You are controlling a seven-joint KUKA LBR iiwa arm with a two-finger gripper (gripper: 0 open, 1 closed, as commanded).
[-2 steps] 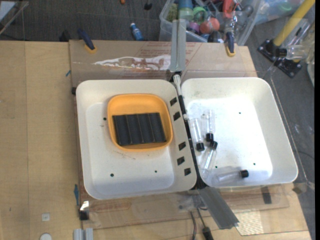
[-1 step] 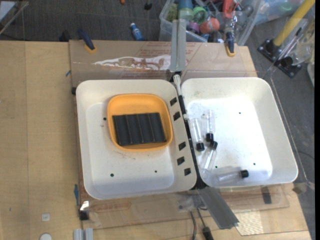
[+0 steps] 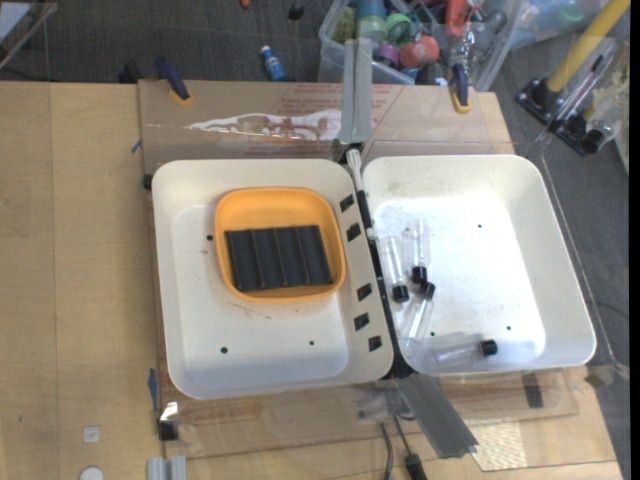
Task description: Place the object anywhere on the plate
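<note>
The light wooden bench top (image 3: 70,268) carries the two shallow white plastic bins side by side. The left bin (image 3: 190,358) and the right bin (image 3: 560,268) touch along a shared middle edge marked with a row of small black squares. Behind them lies a brown cardboard sheet (image 3: 250,103) with faint reddish print, too blurred to read. A grey metal post (image 3: 353,88) stands at the rear of the join. Beyond the bench, on the floor, sits a clear plastic tote of bright mixed toys (image 3: 420,18)

How the gripper's jaws stand, and whether they hold anything, cannot be told here

In the left bin, toward its back and centre, rests the orange rounded-square plate (image 3: 275,203) with a raised rim. The black rectangular ribbed block (image 3: 278,258) lies flat on it, covering most of the plate's floor. Its long side runs left to right, and four or five raised bars cross its top. It bears no legible label

The right bin holds several clear plastic tubes with black caps. One (image 3: 465,349) lies near the front wall. A loose cluster (image 3: 413,251) lies just beside the middle edge, the tubes overlapping at angles

Two blue-handled clamps, one (image 3: 177,83) at rear left and one (image 3: 459,83) at rear right, grip the cardboard
</note>
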